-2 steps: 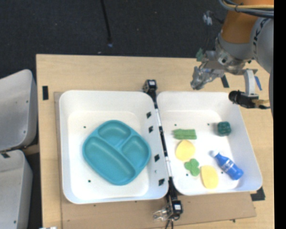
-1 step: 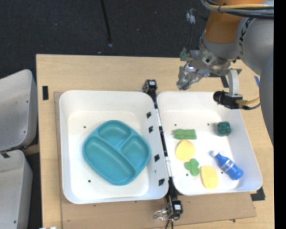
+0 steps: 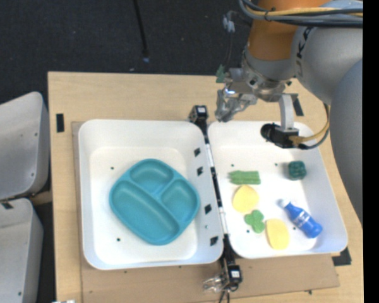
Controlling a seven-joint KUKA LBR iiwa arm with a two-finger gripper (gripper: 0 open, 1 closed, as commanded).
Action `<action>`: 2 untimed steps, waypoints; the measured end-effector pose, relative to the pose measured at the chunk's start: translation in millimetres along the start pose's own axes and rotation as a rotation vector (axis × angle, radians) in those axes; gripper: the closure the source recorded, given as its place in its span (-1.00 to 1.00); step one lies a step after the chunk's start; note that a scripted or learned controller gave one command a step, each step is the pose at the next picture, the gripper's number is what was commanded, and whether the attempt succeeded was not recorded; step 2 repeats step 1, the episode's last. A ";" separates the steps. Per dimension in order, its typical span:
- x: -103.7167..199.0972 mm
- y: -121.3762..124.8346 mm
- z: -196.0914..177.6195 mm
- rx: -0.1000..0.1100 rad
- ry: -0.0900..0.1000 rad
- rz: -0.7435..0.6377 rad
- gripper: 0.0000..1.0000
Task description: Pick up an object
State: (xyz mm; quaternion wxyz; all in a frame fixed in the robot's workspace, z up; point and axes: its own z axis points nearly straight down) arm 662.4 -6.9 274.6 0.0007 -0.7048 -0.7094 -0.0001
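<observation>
Two shallow white bins are seen side by side on a wooden bench (image 3: 63, 93), and the grey arm (image 3: 328, 49) with its orange band (image 3: 281, 17) is reached in from the right, over the far edge of the right bin (image 3: 331, 232). The gripper (image 3: 229, 109) is found hanging just above the far left corner of that bin, near the divide between the two bins, and nothing can be made out between its tips; whether the claw is spread or pressed together cannot be told from this slant. In the right bin the loose things are laid out well apart from the gripper: a flat green block (image 3: 245, 177) near the middle, a yellow rounded piece (image 3: 245, 199) just below it, a small green leafy toy (image 3: 254, 220) below that, and a second yellow piece (image 3: 277, 233) close to the near edge. A blue bottle (image 3: 301, 218) with a white cap is seen lying tilted toward the near right, and a dark teal lump (image 3: 296, 170) sits by the right wall. The left bin (image 3: 91, 245) is occupied by a teal sectioned plate (image 3: 154, 200), lying flat and slightly turned.
</observation>
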 end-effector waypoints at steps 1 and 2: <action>47.9 0.8 17.7 0.002 -0.001 0.001 1.00; 47.9 0.8 17.7 0.002 -0.001 0.001 1.00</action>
